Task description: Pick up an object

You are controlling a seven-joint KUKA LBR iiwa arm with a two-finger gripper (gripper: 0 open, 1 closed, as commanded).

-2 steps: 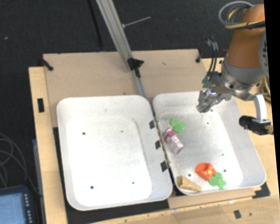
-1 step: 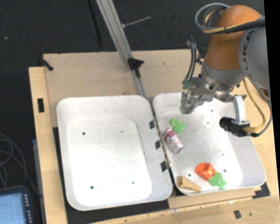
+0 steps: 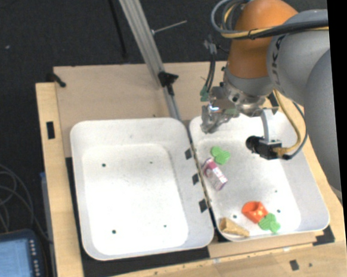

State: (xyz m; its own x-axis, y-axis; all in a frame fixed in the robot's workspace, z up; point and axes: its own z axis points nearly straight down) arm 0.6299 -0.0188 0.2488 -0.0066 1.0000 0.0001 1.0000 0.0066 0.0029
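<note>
Hovering over the far left corner of the right bin, gripper holds nothing, finger gap unclear, green piece and pink tube lying just nearer as likely targets.

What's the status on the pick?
Pincer over right bin's far-left corner, nothing seen in it. Green piece nearest, just below it; pink packet beside that. Nothing blocking.
</note>
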